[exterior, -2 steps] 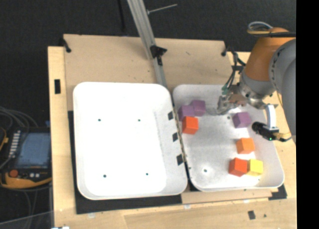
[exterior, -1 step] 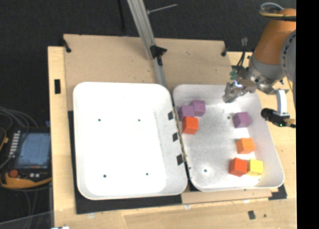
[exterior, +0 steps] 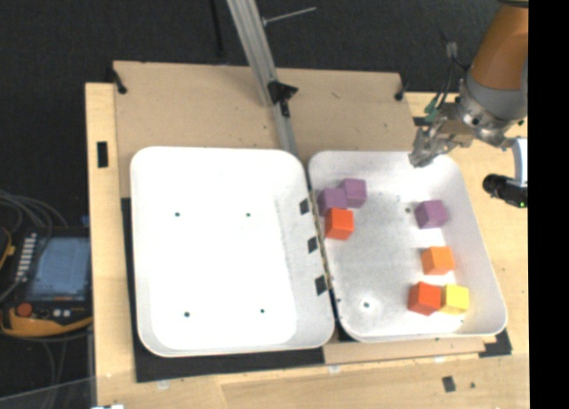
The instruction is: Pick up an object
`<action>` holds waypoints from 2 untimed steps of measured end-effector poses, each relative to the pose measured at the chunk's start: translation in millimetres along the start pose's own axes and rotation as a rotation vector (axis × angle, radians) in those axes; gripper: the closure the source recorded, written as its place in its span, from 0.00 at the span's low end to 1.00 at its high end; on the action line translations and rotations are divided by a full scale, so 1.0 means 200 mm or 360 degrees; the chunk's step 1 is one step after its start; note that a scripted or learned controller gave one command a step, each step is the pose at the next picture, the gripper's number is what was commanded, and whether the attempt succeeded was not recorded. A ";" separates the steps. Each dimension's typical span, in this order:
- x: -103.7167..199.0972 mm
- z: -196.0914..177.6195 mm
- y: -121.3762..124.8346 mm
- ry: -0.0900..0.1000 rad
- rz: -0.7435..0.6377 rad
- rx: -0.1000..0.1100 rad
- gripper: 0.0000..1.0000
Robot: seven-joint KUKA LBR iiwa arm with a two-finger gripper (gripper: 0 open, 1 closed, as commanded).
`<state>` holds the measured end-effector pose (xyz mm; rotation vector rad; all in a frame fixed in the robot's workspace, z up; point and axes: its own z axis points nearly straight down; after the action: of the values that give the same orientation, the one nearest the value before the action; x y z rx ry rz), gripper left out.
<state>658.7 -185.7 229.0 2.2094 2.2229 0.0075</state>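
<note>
My gripper hangs over the far right corner of the right bin, with nothing seen between its fingers. Below it in that bin lies a purple cube. Further toward the front sit an orange cube, a red-orange cube and a yellow cube, the last two touching. By the bin's left wall two purple cubes sit side by side, with an orange cube just in front of them.
The left bin stands beside the right one. A slanted metal pole rises from between the bins at the back. A black fixture sits on the bench right of the right bin.
</note>
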 end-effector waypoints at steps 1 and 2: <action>0.00 -0.10 0.01 0.0002 -0.0005 0.0006 1.00; 0.24 -0.05 -0.04 0.0003 0.0001 0.0014 1.00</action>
<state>650.2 -138.5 237.9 2.2156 2.2273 -0.0004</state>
